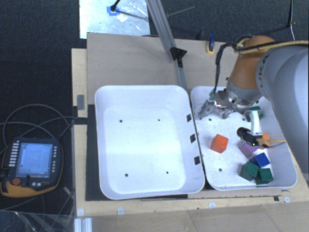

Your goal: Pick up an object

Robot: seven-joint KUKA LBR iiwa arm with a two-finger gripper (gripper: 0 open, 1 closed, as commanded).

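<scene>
Grey arm with orange band (248, 64) comes in from the right, and its hand (209, 111) sits low over the far-left part of the right shallow white bin (227, 174). Can't tell whether the hand is open or closed (metal parts blur together at this angle).

Small orange cube (219, 143) lies on the floor of the right shallow white bin, nearer than the hand and slightly to its right. It is close to the hand but clearly apart, not touching it. It sits alone, left of the other pieces.

Other pieces are clustered in the near-right part of the same bin:
- pale purple block (248, 150), right of the orange cube
- blue cube (261, 159), just beside the purple block on its near-right
- two dark green blocks (250, 170), nearest of all, touching or almost touching the blue cube

All of these are well apart from the hand.

Left shallow white bin (145, 129) is side by side with the right one on the tan desk (130, 57). Grey-and-orange teach pendant with screen (31, 166) lies on the dark floor to the far left.
</scene>
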